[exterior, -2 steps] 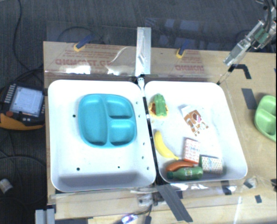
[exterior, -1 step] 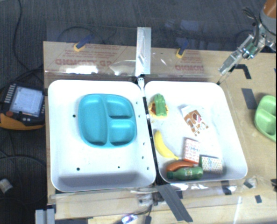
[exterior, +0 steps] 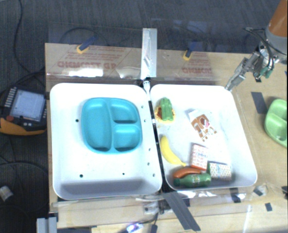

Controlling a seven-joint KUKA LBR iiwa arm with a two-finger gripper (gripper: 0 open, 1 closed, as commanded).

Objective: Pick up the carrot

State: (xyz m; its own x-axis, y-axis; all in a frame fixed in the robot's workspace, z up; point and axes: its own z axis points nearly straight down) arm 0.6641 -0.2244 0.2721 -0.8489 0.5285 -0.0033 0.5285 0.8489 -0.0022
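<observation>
- Carrot [exterior: 186, 171]: orange-red, lying low in the right bin [exterior: 236, 130], near its front wall. Touching a dark green bottle-shaped item [exterior: 192, 180] just in front of it; a small patterned box [exterior: 199, 157] sits against its right end.
- Long axis: roughly left-right across the bin, tilted slightly, the left end a little nearer the front. The left end looks narrower, so I judge the tip points toward the divider between bins; not certain at this size.
- Gripper [exterior: 238, 77]: above the bench outside the bin's far right corner, well apart from the carrot. Nothing between the fingers; they look spread, so I read the claw as released.
- Risk 1: crowding. Fingers coming down astride the carrot could land on the green item or the box, and close on the wrong thing or on two at once.
- Risk 2: fingers closing along the long axis instead of across it would likely slip off.
- Risk 3: banana [exterior: 169, 150] lies just beside, to the left; a nudge may shift the pile.
- Risk 4: front wall close by limits approach from that side.
</observation>
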